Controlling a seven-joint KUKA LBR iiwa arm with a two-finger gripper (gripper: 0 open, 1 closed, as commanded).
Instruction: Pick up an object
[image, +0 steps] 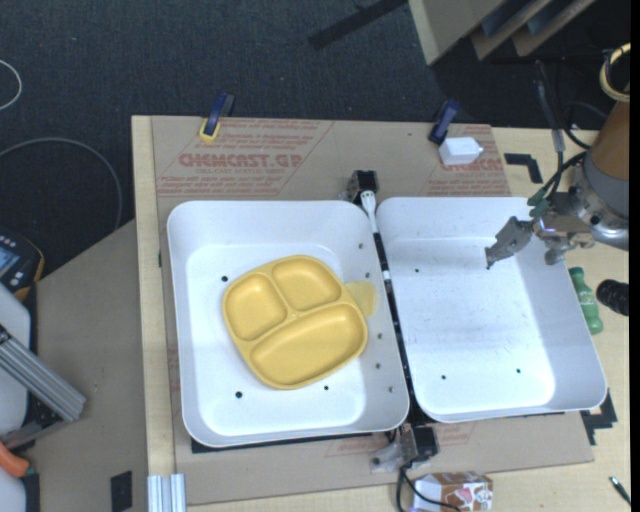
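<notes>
Gripper (520, 240) is hanging over the upper right part of the right-hand shallow white plastic bin (470, 390), coming in off the grey arm (610, 190) from the right side. You can make out two dark fingers, one (506, 241) pointing down-left toward the bin floor and another (552, 250) further right near the bin's edge, so they look spread apart with nothing between them. It's got hold of nothing as far as I can see.

Only real object to grab is the yellow three-compartment plastic divided plate (293, 320), and that's over in the left-hand shallow white bin (190, 330), sitting roughly in the middle and turned at a bit of an angle. Two smaller compartments face the top, the big one faces the bottom right. A small pale yellow piece (362, 296) pokes out just beside its right edge, can't tell what it is. So the plate is well apart from the gripper, a whole bin over.

Both bins sit side by side on a brown cardboard-looking sheet (300, 150) with red lettering, and a green marker-like thing (586, 298) lies just beside the right bin's right rim.
</notes>
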